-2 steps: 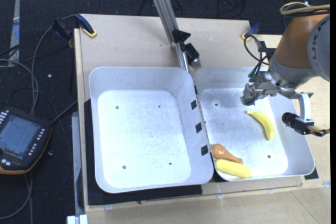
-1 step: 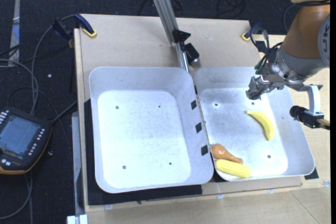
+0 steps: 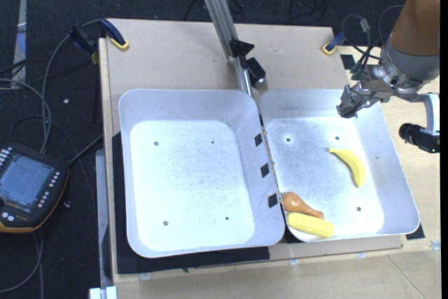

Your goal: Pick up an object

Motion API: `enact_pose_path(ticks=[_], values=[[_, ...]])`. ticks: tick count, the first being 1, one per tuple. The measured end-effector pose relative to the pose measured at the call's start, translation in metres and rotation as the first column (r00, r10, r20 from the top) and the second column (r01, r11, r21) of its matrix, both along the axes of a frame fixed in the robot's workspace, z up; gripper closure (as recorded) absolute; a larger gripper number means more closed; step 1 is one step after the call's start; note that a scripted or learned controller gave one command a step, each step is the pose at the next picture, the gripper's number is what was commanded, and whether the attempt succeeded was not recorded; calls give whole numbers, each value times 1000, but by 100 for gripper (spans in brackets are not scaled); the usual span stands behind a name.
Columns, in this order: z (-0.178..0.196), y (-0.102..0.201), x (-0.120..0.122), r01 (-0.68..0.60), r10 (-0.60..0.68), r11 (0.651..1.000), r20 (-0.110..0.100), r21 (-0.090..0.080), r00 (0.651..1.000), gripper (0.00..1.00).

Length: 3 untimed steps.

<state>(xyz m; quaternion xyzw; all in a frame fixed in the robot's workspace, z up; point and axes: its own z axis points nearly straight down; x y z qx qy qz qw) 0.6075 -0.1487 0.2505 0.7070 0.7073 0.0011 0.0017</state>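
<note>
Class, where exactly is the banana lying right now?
The banana lies in the right bin, toward its right side, below the gripper and up-right of the corn.

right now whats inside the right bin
The right bin holds a banana, an orange drumstick-shaped toy and a corn cob. The corn covers part of the toy.

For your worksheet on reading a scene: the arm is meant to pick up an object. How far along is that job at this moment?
Done: nothing lifted. The banana, the corn cob and the orange drumstick-shaped toy all lie in the right bin. In hand: the gripper sits over that bin's far edge, apart from all three. Left: move over an object, descend, grasp, lift.
</note>
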Motion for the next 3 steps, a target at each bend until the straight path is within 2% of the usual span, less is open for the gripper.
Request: enact_pose_path(ticks=[2,3], values=[[-21,106,-21,-4,4,1000,-4,2,1000,100],[-9,160,-31,-4,4,1000,-3,2,1000,100]])
